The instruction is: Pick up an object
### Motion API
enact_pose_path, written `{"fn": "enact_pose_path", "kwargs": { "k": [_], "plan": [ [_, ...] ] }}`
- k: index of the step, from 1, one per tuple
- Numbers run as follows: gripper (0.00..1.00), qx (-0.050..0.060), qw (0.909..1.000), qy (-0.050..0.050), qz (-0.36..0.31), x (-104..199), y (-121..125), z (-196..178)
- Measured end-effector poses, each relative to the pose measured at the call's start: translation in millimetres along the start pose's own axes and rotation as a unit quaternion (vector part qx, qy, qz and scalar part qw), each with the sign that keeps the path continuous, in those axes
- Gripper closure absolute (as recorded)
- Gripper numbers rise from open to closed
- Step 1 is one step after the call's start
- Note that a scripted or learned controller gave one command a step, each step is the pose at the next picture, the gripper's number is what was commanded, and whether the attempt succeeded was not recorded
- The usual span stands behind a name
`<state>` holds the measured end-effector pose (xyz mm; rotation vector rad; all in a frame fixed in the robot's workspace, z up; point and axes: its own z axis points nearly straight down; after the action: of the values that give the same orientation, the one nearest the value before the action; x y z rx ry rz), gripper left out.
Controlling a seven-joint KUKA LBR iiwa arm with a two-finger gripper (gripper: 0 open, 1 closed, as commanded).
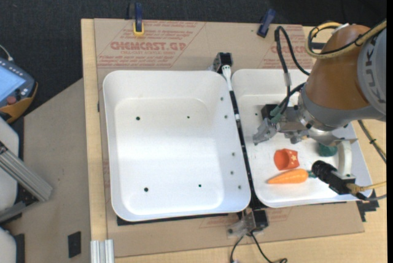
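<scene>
- grey two-finger gripper [268, 131] hangs low in the shallow white plastic bin on the view's right [258, 80], close to its left wall, about midway along
- honestly can't tell from this angle if it's wide or narrow, and I don't see anything in its grip
- likely targets: a small red-orange cup-shaped plastic piece [285, 159] toward the bin's near edge, and a smooth orange tapered toy carrot [287, 178] on its side just in front of it, thin end toward the left wall
- looks like the line-up step to me, nothing lifted yet
- for the carrot I'd close across the thick part; it's glossy and tapered, so a pinch near the tip would probably slip off
- cup looks rigid, a rim grab might tip it
</scene>
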<state>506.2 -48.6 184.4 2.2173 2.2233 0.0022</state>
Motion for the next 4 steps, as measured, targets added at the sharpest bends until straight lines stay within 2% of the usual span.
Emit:
{"fn": "enact_pose_path", "kwargs": {
  "k": [1,2,3,4],
  "plan": [
    [0.0,0.005,1.0,0.0,0.005,-56.3,-30.2,51.4],
    [0.0,0.003,1.0,0.001,0.003,-71.3,-24.6,102.4],
    [1.0,0.0,1.0,0.0,0.002,-70.2,-23.6,89.3],
    [1.0,-0.007,1.0,0.002,-0.006,32.5,26.2,-24.7]
  ]
}}
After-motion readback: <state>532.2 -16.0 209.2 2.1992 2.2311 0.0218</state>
